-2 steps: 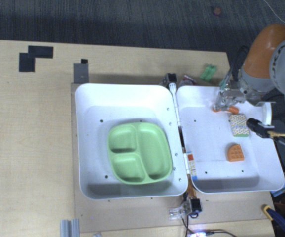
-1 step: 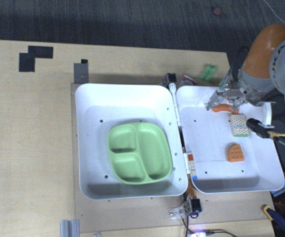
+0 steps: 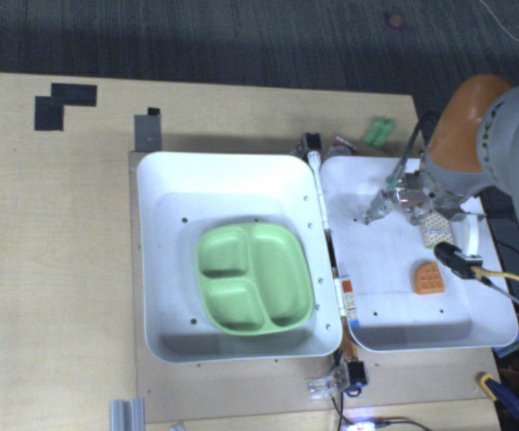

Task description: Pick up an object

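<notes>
Gripper [image 3: 394, 201] low over right bin [image 3: 376, 277], finger state indiscernible; best approach: centre above orange waffle piece [image 3: 428, 278], descend straight, close squarely across its short sides.

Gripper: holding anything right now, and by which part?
Cannot be told. The two-finger gripper sits over the right white bin, apart from the orange waffle-shaped toy; nothing visible between its tips.

We find no text, brand or number that we can read. A small red-and-white label [image 3: 346, 293] sits on the divider between the two bins, near its front end, but its print is too small to make out.
</notes>
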Tool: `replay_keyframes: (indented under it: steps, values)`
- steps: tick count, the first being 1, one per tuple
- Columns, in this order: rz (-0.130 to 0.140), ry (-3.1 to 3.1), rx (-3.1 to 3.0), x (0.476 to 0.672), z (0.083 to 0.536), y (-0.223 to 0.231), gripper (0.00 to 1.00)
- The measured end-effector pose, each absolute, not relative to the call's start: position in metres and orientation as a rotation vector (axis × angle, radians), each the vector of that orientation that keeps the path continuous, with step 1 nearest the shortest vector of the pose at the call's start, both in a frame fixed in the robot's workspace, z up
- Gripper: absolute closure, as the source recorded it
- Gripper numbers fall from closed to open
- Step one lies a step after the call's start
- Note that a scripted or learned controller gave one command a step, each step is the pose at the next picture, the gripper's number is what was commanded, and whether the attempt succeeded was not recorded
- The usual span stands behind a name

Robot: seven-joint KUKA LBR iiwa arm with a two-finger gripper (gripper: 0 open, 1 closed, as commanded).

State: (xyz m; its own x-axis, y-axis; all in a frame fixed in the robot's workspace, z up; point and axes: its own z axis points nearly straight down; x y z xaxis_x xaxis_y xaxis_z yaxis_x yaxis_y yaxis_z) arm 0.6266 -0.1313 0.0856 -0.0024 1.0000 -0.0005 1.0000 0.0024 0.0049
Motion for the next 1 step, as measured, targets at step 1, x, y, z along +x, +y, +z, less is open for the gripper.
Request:
replay_keyframes:
  steps: [1]
  values:
    - [0.007,2.22,2.216,0.5744,0.0866,-0.1036,0.0]
